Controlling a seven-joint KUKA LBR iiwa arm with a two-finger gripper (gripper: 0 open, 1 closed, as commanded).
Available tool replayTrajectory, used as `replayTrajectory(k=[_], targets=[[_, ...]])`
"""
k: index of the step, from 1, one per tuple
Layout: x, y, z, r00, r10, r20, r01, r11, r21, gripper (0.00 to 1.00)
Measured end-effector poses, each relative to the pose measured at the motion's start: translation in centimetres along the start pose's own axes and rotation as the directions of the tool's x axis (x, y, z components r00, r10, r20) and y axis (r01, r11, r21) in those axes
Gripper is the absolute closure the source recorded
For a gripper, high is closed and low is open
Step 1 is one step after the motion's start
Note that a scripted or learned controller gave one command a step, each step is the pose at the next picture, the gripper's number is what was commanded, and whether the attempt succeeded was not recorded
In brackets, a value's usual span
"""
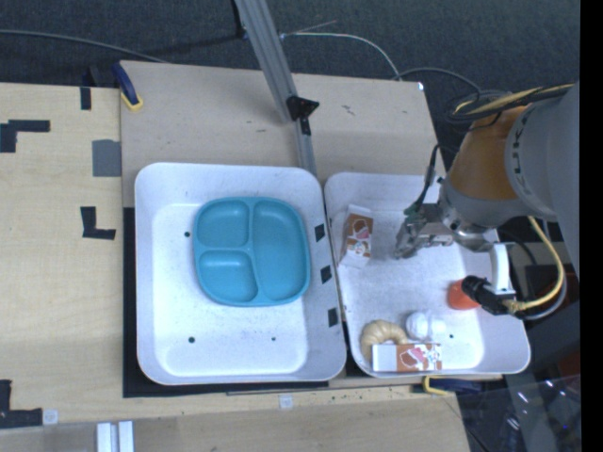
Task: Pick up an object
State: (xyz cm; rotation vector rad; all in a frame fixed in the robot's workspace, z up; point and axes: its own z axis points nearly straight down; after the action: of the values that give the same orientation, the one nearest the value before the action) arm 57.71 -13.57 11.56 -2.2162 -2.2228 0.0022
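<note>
Hovering low in the right bin (490, 205), the pincer (407, 243) sits just right of a packet (357, 236) whose long axis runs up-down; pincer spread unclear.

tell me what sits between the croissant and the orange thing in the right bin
In the camera view, a small white object lies between the croissant and the orange object.

A blue divided plate (252, 251) lies in the left bin (160, 347).
</note>
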Motion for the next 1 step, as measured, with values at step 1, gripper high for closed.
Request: replayTrajectory(k=[1], targets=[[0.37, -0.06, -4.26, 1.000, 0.001, 0.001, -0.001, 1.000, -0.006, 1.00]])
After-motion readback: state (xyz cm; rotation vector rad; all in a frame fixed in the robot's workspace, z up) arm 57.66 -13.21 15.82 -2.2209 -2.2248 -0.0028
